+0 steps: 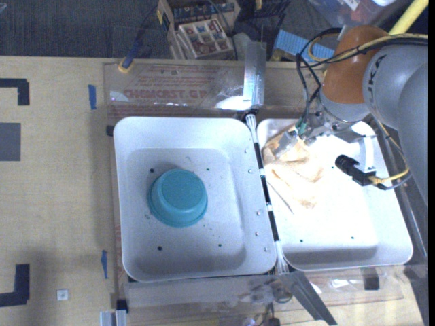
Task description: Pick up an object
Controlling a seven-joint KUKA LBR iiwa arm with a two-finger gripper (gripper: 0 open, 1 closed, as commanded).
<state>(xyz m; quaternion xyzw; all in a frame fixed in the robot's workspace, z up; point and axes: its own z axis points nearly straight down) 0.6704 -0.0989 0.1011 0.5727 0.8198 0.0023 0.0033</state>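
An upturned teal bowl (178, 196) sits in the middle of the left bin (129, 148). In the right bin (380, 250), a pale tan crumpled object (293, 153) lies in the far left corner. Thin orange-tan streaks (299, 182) lie just in front of it. My gripper (299, 136) is low over that far left corner, right at the tan object's upper edge. Whether it touches the object is unclear. The grey arm with its orange band (353, 53) comes down from the upper right.
A black fitting with a yellow cable (353, 167) hangs off the arm over the right bin's middle. The ridge between the bins (262, 182) is close to the gripper's left. Boxes and clutter (204, 26) stand behind the bins, with bare bench (54, 182) on the left.
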